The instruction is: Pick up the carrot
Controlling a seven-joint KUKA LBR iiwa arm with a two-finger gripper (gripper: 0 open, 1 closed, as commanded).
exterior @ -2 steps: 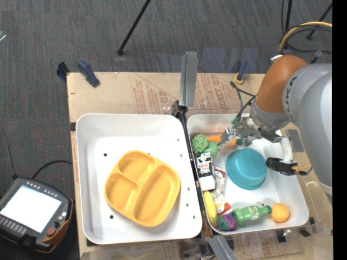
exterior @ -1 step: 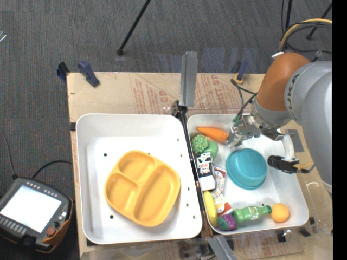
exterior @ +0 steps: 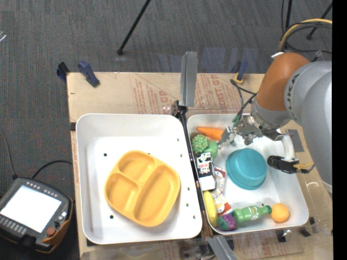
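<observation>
Gripper (exterior: 230, 133) hangs low at the carrot's (exterior: 210, 132) right end, in the right bin's (exterior: 300, 191) back-left corner.
Whether its fingers grip the carrot cannot be told; mirrored lettering on the cardboard (exterior: 146, 93) behind is too faint to read.

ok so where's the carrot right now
The carrot lies at the far left end of the right bin, just above the green toy, with the gripper at its right tip.
</observation>
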